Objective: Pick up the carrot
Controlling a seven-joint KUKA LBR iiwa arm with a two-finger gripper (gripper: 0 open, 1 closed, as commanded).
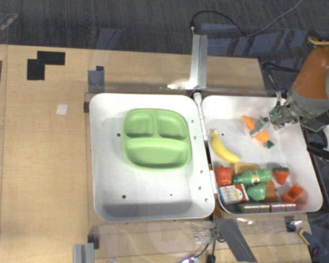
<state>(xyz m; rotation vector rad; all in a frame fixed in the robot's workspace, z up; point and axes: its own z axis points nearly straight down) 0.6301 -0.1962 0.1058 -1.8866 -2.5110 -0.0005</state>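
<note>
The carrot (249,123) is a short orange piece with a green end. It lies in the upper middle of the right bin (312,171). A second small orange piece with a green tip (262,137) rests just below and to its right. My gripper (276,117) hangs low over the bin's upper right part. It sits right of the carrot and just above the second orange piece. The grey arm with its orange band (313,78) reaches in from the right behind it.
A green divided plate (156,137) sits in the left bin (107,201). The right bin's lower part holds a banana (223,149), a red vegetable (223,175), a green bottle (253,177), a strawberry (282,174), an orange cup (294,192) and a carton (233,193).
</note>
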